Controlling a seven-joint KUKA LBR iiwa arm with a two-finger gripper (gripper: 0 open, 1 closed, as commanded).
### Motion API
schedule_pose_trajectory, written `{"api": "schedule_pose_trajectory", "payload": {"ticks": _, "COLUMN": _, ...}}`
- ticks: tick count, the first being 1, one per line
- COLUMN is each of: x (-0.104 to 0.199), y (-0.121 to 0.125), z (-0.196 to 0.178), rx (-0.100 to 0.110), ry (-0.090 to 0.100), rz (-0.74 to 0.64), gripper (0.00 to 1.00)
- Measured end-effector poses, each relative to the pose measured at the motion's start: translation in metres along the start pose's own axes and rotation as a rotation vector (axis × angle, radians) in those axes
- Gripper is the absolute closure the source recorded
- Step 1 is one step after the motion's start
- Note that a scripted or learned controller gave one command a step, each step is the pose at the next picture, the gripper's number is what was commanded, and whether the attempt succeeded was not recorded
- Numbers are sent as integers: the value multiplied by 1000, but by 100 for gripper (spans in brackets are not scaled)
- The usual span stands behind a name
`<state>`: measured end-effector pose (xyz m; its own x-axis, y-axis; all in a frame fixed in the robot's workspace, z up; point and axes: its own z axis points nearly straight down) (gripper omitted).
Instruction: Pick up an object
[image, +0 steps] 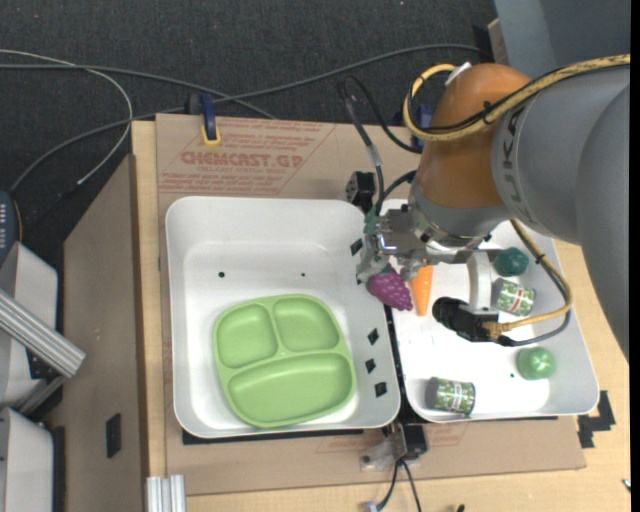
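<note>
Right of centre, the grey two-finger gripper (385, 262) is poised beside a purple plastic grape bunch (390, 289); its opening cannot be told, so no pickup is confirmed.

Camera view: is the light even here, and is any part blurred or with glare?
Camera view: soft, even light; the white bins look bright without strong glare; faint shadow under the green tray; the arm's orange band and grey body look slightly soft, being nearest the lens; small toys stay fairly sharp.

Dark carpet floor (280, 50) with trailing cables (90, 75), brown cardboard sheet (255, 150) covering the bench
</note>
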<state>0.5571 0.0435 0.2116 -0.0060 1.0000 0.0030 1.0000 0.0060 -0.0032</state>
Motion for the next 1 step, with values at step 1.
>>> {"api": "schedule_pose_trajectory", "payload": {"ticks": 1, "x": 43, "y": -6, "z": -14, "rx": -5, "ry": 0, "rz": 0, "gripper": 100}}
